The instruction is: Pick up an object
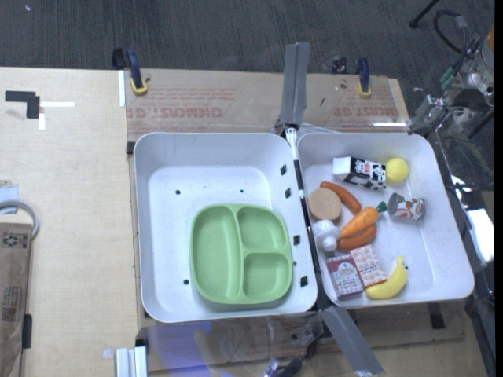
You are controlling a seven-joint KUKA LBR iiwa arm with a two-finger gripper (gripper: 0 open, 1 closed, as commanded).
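Observation:
The right bin holds several toy foods. A cow-patterned milk carton and a yellow lemon lie at its back. Below them are an orange sausage, a round brown biscuit, a carrot and a small printed cup on its side. A white garlic bulb sits by the left wall. Two small red boxes and a banana lie near the front. The left bin holds a green divided plate.
A grey bar runs back from between the bins over a cardboard sheet held by two blue clamps. Cables and metal fittings crowd the top right corner. A brown paper bag lies at the far left.

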